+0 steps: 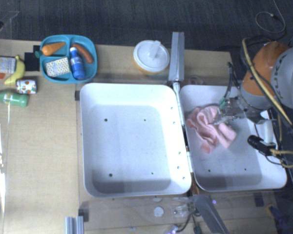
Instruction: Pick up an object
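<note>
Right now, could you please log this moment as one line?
arm: over right bin | tool: at pink cloth | grip: unclear | left bin: untouched

cloth (210, 128) in right bin (234, 177) (left bin (132, 145) beside)

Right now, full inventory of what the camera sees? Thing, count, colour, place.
Bins: 2, white, side by side on the bench.
Cloth: 1, pink, crumpled in the right bin.
Divided tray: 1, blue, upper left, holding toy food and a blue bottle.
Lidded cup: 1, white lid, yellowish body, above the left bin.
Small toy items: several, mixed colours, far left edge.
Arm: 1, grey with orange band, right side.
Gripper: 1, at the cloth's right edge.
</note>
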